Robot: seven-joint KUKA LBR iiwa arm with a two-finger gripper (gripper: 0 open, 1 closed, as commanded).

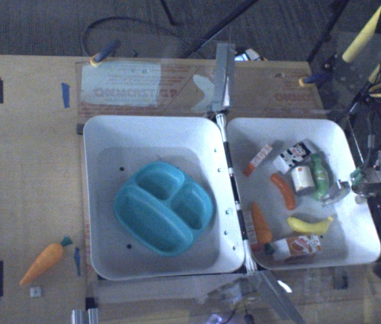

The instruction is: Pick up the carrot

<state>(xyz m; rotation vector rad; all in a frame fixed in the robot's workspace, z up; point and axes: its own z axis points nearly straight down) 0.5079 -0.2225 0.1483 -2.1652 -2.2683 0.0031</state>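
An orange carrot (260, 225) lies along the left wall of the right bin (365, 238), its green end toward the front. A second carrot (42, 262) with a green top lies on the wooden bench, outside the left bin's front left corner. My gripper (342, 189) hangs low over the right side of the right bin, beside a green bottle (320, 175). It is well to the right of the bin's carrot, and nothing shows in its grasp.
The right bin also holds an orange sausage (284, 190), a banana (309, 224), a small carton (303, 246), a can (303, 179), a black-and-white box (295, 154) and a red-and-white tube (259, 158). A blue divided plate (164, 208) sits in the left bin (102, 147).
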